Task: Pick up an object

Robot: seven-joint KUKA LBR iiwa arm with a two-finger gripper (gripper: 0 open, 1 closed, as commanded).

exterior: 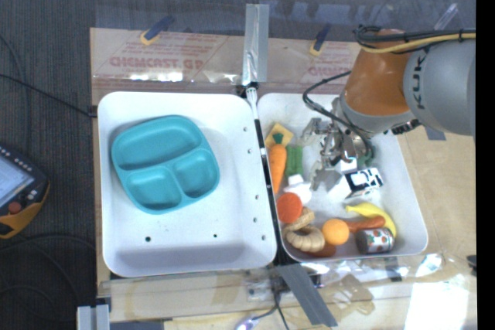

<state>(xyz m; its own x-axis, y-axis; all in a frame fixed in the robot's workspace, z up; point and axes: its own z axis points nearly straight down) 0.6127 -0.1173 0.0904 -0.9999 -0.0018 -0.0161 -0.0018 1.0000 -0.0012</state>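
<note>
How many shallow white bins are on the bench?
2. The left shallow white bin holds a teal three-compartment plastic tray; the right shallow white bin holds toy food, with the hand above it.

Bright, even overhead light, slightly soft picture.
The white bins (232, 108) look nearly washed out, with faint shadows under the teal tray (164, 162); glare streaks the clear tape (178, 66) just above them, and the surrounding dark floor (46, 11) is grainy.
</note>
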